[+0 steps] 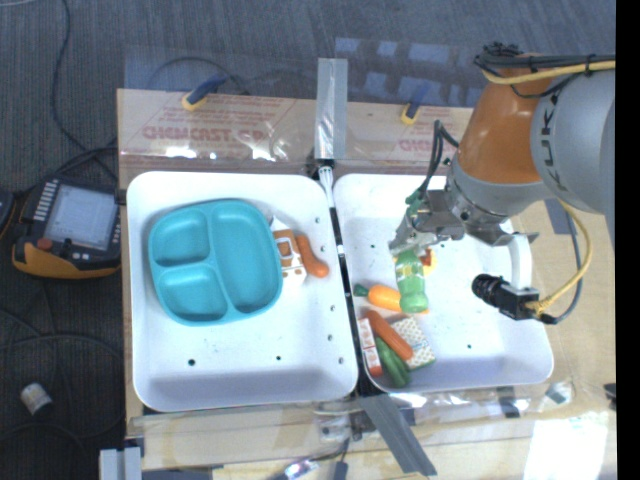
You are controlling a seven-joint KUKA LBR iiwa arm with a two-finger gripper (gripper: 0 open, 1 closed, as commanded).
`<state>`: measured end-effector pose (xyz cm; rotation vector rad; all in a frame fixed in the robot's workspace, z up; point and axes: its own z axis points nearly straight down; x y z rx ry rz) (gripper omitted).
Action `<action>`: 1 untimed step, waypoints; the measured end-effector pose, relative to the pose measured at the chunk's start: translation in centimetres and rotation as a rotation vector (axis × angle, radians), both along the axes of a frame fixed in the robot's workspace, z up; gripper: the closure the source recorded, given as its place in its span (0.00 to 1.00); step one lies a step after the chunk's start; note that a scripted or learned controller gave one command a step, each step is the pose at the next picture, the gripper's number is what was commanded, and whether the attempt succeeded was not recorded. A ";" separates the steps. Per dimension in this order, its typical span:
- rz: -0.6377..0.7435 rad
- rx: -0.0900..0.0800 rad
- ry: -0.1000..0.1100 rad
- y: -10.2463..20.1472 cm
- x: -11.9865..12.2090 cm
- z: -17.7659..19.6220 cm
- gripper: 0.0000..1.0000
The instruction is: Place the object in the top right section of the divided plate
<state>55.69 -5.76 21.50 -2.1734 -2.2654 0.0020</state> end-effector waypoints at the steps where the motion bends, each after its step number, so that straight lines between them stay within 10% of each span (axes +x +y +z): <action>1: 0.100 -0.004 0.001 3.1 10.7 -3.3 1.00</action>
